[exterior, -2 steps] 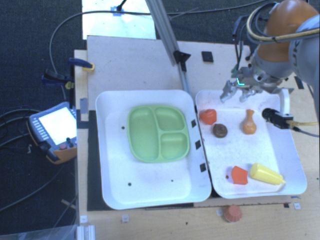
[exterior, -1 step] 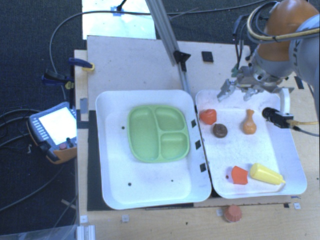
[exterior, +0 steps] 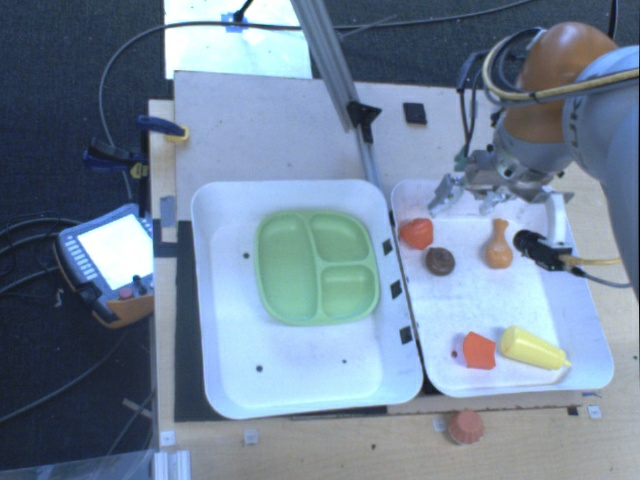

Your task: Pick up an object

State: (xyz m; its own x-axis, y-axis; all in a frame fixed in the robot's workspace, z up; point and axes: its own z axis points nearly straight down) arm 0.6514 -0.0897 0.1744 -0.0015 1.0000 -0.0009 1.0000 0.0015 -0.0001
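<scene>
The right bin (exterior: pixel 590 343) holds several small objects. A red round piece (exterior: pixel 416 233) lies near its far left corner, with a dark brown ball (exterior: pixel 439 261) just in front of it. An orange gourd-shaped piece (exterior: pixel 498 246) stands mid-bin. Nearer the front lie a red-orange block (exterior: pixel 478 351) and a yellow cone-shaped piece (exterior: pixel 533 348). My gripper (exterior: pixel 468 197) hangs over the far end of this bin, open, fingers spread, nothing between them. It is behind the red piece and the gourd, clear of both.
The left bin (exterior: pixel 300 378) holds a green divided plate (exterior: pixel 315 266). A brown round object (exterior: pixel 464 427) lies on the bench in front of the right bin. A camera pole (exterior: pixel 330 48) slants over the back board. A teach pendant (exterior: pixel 108 263) sits at left.
</scene>
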